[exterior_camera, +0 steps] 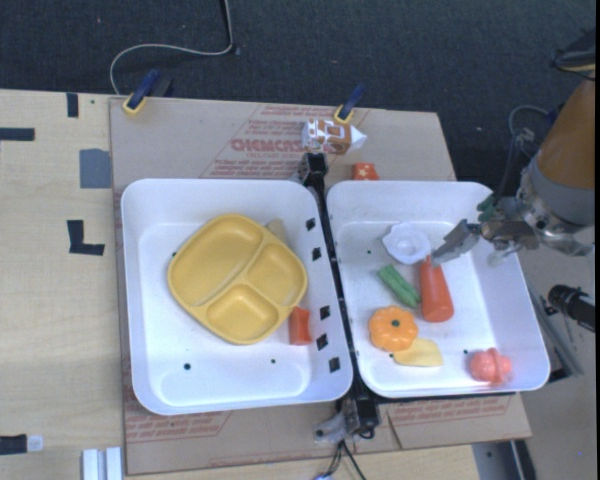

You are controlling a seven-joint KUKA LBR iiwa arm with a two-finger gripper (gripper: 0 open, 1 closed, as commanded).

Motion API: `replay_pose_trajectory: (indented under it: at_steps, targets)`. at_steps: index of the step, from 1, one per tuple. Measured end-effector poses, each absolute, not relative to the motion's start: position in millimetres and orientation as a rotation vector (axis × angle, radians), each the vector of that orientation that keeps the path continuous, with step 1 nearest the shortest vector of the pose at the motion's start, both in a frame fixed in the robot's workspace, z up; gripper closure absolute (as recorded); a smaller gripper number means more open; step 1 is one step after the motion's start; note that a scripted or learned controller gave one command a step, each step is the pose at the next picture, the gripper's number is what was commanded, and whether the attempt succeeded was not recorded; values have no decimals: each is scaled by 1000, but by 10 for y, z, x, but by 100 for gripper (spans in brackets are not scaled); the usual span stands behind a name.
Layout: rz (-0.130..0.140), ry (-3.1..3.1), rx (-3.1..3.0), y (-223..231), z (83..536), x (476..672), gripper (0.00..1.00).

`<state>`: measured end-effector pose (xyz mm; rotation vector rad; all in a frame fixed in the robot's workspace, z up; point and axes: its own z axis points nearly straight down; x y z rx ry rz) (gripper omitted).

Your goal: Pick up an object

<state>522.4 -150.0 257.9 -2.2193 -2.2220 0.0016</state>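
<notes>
The arm (570, 158) reached in from the right, its orange band above the wrist, and the gripper (452, 247) hung over the upper part of the right bin (510, 298); one dark finger (456, 240) pointed down and leftward toward the toys, its tip just beside the top of the carrot (435, 290) and near the white cup (408, 242); whether the gripper was open or closed could not be told from this slant, and nothing could be seen held in it.

Everything in the right bin lay on the floor of the bin: the white cup near the top, a green pepper (399, 285) below it, the carrot just to the pepper's right, an orange pumpkin (393, 327) lower down with a yellow piece (420, 354) touching its lower right side, and a pink toy (490, 365) apart in the lower right corner; the left bin (140, 298) held a yellow divided plate (238, 278) and a small orange-red block (299, 325) just beside the plate's lower right edge.

By the look of it the task was at the approach stage; no object had been lifted; the carrot or the cup seemed the likeliest target, given where the finger pointed; the descent, the grasp and the lift all appeared to be left.
</notes>
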Motion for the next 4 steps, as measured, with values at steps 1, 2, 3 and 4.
replay_pose_trajectory:
  at_steps: [1, 2, 3, 4]
  targets:
    - [10, -2217, -2214, -1580, 1526, 5461, 0]
    - [-1, -2229, -2219, -1052, 831, 5726, 0]
    - [-3, -2226, -2222, -1073, 963, 5727, 100]
    - [-11, -2233, -2216, -482, 1901, 5809, 100]
